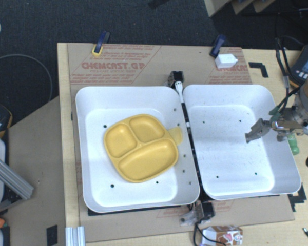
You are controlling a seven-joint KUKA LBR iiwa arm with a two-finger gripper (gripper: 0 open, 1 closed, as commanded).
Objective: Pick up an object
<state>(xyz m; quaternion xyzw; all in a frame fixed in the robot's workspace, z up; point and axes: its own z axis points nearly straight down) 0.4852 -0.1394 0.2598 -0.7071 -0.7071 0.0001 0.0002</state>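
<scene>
A yellow divided plate (140,147) with three compartments lies in the left bin (87,106), its small tab pointing toward the divider between the bins. My gripper (267,128) hangs over the right side of the right bin (231,94), far from the plate. A small green object (294,144) shows just below the gripper at the bin's right rim. I cannot tell whether the gripper touches it.
A white block (226,61) and two clamps (99,44) sit on the cardboard behind the bins. Cables run down the right side by the arm. Metal parts lie at the left edge of the bench.
</scene>
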